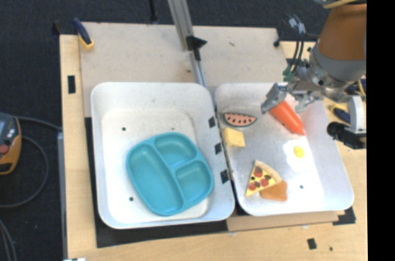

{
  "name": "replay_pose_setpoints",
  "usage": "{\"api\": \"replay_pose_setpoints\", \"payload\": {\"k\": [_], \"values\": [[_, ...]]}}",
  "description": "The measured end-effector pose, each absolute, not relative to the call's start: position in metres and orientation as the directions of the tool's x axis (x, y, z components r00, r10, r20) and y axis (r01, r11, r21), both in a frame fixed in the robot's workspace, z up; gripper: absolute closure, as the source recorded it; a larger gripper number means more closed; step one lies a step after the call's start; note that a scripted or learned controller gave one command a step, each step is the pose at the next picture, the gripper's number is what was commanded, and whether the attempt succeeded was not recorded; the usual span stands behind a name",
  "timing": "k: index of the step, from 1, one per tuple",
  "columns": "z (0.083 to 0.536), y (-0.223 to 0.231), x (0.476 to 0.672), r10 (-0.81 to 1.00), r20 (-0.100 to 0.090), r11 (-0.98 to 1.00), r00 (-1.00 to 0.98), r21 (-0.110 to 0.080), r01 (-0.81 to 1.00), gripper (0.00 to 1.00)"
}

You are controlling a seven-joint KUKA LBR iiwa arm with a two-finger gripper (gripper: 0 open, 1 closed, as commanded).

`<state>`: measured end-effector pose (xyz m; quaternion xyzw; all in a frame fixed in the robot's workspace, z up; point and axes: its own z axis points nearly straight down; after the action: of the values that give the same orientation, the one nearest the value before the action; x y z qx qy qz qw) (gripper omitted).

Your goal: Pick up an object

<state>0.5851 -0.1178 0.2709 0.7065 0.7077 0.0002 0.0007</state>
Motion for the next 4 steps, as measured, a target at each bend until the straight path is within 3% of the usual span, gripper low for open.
{"api": "replay_pose_setpoints", "payload": {"k": [3,4], "values": [[0.135,-0.118,0.581,1.000,-0.001,-0.002,0.002,-0.003,1.000,0.00],[0.149,-0.120,0.582,1.000,-0.002,-0.007,0.007,0.004,1.000,1.00]]}}
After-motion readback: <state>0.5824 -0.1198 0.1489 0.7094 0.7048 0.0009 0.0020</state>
